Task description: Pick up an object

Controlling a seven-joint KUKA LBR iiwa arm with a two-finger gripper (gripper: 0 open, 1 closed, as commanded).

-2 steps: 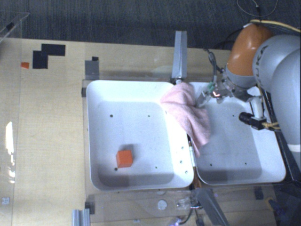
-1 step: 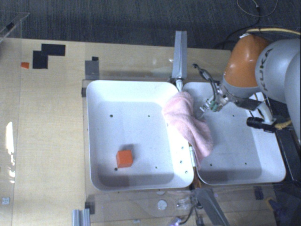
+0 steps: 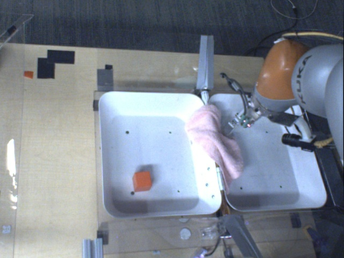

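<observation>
- My claw (image 3: 243, 120) hangs over the right bin (image 3: 279, 192), near its far left corner, just beside the pink cloth (image 3: 217, 144). It is too small and blurred for me to tell how it is set, and I see nothing in it.
- I judge it sits there because the cloth is the nearest thing to grasp; my arm (image 3: 301, 79) comes in over the bin's far right corner, so this corner is an easy reach.
- The cloth is draped across the shared rims of the two bins, its far end bunched on the left bin's right edge and its near end trailing down into the right bin's left side. Lying over the rims, it stands higher than the floor, which should make pinching a fold easier.
- An orange block (image 3: 142, 181) rests flat on the floor of the left bin (image 3: 107, 144), toward its near left corner, well apart from my claw.
- Both bins sit side by side on the surface (image 3: 54, 160).
</observation>
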